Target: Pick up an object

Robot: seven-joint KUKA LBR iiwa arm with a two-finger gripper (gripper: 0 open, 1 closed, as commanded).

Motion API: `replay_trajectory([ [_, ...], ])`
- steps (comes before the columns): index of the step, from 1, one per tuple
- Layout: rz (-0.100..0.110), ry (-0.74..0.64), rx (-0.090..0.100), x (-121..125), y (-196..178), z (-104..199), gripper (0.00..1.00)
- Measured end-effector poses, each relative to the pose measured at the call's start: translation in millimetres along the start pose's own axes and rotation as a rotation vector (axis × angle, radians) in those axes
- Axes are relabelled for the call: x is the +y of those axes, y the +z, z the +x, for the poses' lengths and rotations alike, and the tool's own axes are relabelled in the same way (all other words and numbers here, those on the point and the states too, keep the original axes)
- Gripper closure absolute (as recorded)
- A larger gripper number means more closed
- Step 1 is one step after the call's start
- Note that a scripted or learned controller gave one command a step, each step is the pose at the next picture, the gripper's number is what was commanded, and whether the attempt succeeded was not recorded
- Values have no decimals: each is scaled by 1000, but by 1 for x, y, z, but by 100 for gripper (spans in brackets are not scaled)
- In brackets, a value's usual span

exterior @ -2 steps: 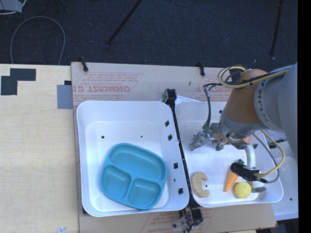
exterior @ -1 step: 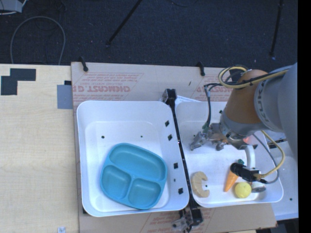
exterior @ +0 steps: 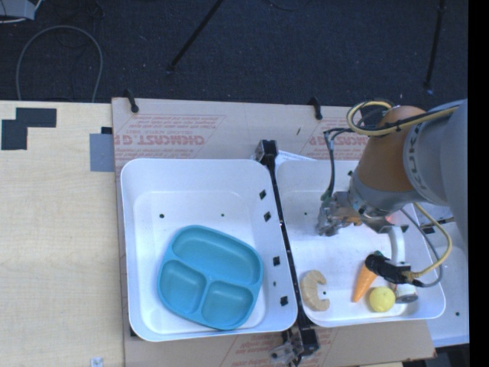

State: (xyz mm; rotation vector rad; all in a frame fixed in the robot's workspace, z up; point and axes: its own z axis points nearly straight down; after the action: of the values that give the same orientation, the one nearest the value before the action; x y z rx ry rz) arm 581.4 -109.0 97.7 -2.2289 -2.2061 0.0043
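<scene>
Lying beside a yellow ball (exterior: pixel 381 300), a tapered orange carrot (exterior: pixel 364 284); claw (exterior: pixel 334 222) state can't be told.

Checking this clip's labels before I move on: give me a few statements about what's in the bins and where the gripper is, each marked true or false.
1. The blue divided plate lies in the bin on the view's left. True.
2. The orange carrot lies on that plate. False: it lies in the right-hand bin, beside the yellow ball.
3. The gripper is above the right-hand bin. True.
4. The tan curved piece lies beside the plate. False: it lies in the right-hand bin, near the divider.
</scene>
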Motion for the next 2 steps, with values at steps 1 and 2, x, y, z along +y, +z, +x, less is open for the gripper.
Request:
replay_trajectory([
  [1,-9,-2,-3,0,-63,-5,100],
  [2,-8,-11,-2,1,-110,-6,100],
])
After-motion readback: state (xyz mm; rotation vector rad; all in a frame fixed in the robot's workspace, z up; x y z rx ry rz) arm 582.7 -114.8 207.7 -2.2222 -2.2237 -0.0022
